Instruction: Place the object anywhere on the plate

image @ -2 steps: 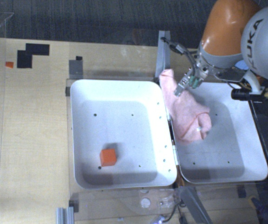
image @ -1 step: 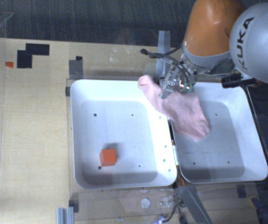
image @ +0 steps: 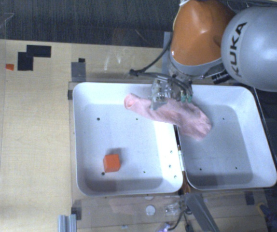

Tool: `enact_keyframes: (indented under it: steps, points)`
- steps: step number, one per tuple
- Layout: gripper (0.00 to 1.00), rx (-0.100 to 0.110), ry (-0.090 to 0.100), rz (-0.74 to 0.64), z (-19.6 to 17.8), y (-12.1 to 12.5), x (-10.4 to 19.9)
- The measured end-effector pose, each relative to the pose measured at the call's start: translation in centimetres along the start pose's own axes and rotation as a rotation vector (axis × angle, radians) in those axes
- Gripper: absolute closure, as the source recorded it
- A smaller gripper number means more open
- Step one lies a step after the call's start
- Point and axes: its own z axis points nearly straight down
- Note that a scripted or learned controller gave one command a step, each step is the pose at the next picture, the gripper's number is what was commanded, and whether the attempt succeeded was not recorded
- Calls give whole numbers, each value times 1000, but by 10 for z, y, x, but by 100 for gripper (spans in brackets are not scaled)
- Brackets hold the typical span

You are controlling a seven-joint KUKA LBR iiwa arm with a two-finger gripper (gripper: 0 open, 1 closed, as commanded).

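- Pink cloth-like object (image: 170,114), soft and elongated, stretched slantwise from 10 o'clock to 4 o'clock across the shared rims of the two bins.
- Upper-left end over the left bin's (image: 88,144) far edge; lower-right, wider end over the right bin's (image: 235,173) near-left part.
- Seemingly lifted rather than lying flat; contact with the rims cannot be told.
- Gripper (image: 170,94) right at the object's upper middle, metal fingers pressed down into the fabric, seemingly pinched shut on it with cloth bunched between.
- Grey arm with orange band (image: 199,30) at 12 to 2 o'clock of the gripper, reaching in from the upper right and covering the right bin's far edge.
- Small orange block (image: 112,163) in the left bin, at 7 o'clock from the pink object, well apart, near the near-left corner.
- Wide bare white floor across the left bin's middle and left side.
- Bare floor also in the right bin toward 4 and 5 o'clock.
- Tan bench (image: 32,139) at 9 o'clock, with black marks (image: 32,56) near its far-left part.
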Motion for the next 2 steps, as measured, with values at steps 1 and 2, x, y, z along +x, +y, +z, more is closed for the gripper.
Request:
enact_keyframes:
  steps: [1,2]
  points:
    - [100,0,3,-6,8,56,14]
    - [100,-1,4,-5,4,97,33]
